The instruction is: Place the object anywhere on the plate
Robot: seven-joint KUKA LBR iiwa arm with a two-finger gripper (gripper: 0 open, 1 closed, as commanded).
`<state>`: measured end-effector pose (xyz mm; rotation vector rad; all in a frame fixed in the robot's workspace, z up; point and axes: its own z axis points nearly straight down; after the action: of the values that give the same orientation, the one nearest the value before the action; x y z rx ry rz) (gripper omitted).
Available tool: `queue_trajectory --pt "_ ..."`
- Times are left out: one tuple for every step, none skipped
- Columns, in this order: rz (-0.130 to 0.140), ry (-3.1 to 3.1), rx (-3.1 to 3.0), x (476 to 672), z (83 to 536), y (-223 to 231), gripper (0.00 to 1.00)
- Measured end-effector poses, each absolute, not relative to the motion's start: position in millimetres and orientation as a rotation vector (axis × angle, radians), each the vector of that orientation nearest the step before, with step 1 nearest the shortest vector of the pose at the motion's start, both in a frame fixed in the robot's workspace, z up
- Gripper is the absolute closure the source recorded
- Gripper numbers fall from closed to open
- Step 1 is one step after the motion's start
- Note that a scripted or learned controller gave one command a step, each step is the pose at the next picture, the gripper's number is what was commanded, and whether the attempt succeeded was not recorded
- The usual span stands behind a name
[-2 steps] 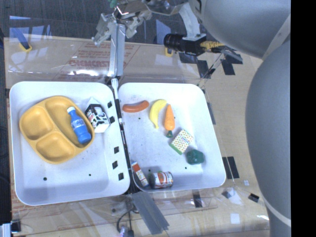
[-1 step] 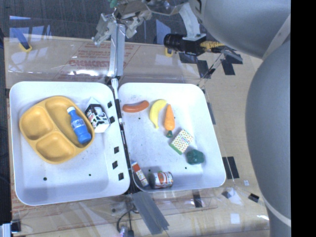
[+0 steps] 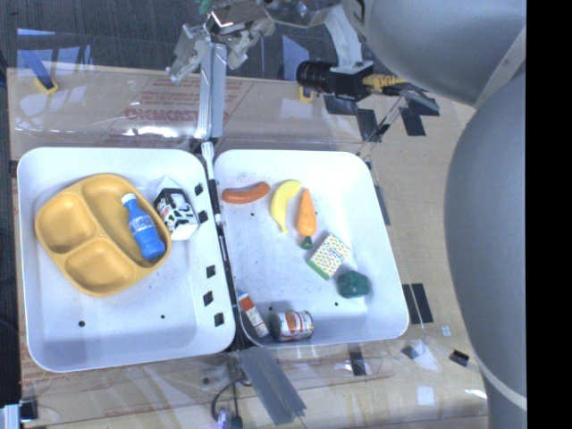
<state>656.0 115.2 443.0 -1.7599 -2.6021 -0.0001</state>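
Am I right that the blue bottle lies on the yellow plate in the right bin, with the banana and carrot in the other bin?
Not quite. In the camera view the blue bottle does lie on the yellow plate, but the plate sits in the left bin. The banana and carrot are in the right bin.

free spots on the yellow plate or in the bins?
Plate: its two left compartments are bare; the blue bottle fills the right one. Left bin: bare floor below the plate. Right bin: bare centre-left; crowded around banana and carrot.
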Motion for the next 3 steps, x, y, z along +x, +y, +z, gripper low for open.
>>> queue_trajectory --pt "0.000 -2.602 -1.760 656.0 443.0 115.2 0.00" --pt "0.000 -2.602 -1.760 656.0 443.0 115.2 0.00" --pt "0.000 -2.602 -1.760 656.0 443.0 115.2 0.00"
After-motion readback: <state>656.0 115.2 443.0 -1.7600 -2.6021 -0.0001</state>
